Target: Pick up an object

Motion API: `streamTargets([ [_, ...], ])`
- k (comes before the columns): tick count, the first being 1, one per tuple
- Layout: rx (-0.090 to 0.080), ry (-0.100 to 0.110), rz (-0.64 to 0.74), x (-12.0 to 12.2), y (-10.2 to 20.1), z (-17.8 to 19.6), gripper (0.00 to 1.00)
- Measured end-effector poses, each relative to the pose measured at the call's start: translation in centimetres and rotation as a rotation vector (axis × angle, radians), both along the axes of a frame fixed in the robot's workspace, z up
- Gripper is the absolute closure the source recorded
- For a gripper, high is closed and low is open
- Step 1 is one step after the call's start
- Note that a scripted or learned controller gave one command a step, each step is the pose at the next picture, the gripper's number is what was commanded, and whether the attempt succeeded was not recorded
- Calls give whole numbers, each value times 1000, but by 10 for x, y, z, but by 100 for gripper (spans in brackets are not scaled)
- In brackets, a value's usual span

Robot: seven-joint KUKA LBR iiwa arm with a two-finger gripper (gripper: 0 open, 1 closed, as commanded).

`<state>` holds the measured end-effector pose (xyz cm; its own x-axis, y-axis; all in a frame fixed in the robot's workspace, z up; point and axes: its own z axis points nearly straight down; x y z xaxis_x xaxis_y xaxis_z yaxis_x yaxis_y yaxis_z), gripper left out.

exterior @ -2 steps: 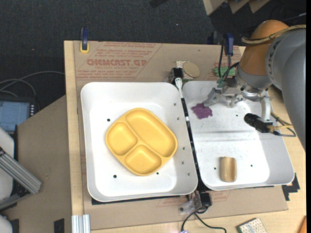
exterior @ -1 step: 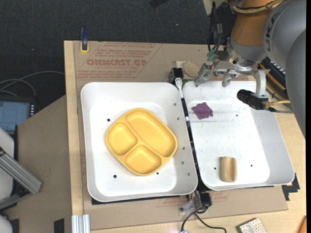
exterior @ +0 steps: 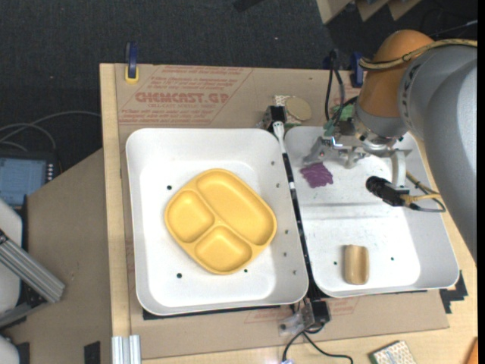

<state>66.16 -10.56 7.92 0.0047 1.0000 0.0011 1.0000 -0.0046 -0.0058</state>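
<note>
counts off my feed: two white bins, the one on the view's left (exterior: 140, 203) and the one on its right (exterior: 356, 218). left bin: one yellow plate (exterior: 220, 220), three compartments in it. right bin: two loose things, one purple scrap (exterior: 317, 175) and one tan block (exterior: 355, 264). i make that three objects across both bins. one arm (exterior: 447, 105).
</note>
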Motion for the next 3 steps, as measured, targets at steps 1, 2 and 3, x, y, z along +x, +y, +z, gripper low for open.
streamTargets([
  [1,-1,-2,-2,-57,-68,6,0],
  [2,4,1,8,-109,-1,10,0],
  [3,-1,-11,4,-105,-5,22,100],
])
